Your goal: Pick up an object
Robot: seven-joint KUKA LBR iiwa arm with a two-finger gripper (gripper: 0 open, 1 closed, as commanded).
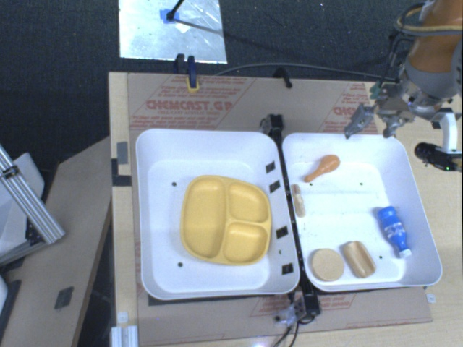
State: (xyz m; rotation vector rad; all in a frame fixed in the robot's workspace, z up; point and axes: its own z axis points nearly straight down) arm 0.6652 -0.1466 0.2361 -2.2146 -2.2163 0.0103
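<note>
Above right bin's (412, 194) far corner: two-finger gripper (371, 125), fingers spread, nothing between. Below in bin: blue plastic bottle (393, 230), tan drumstick-shaped toy (323, 168), round beige disc (327, 264).

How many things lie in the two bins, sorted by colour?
Yellow: 1, the divided plate
Orange-tan: 1, the drumstick
Blue: 1, the bottle
Tan or beige: 3, the small stick, round piece, bread-like piece
Total: 6

1. A robotics lab or test cell: 2 white bins (217, 147) sit side by side on a surface (239, 96) sheeted with printed protective paper.
2. Aluminium framing (29, 204), dark carpet (58, 49), loose cables (304, 67) and a clamp (191, 73) surround it.
</note>
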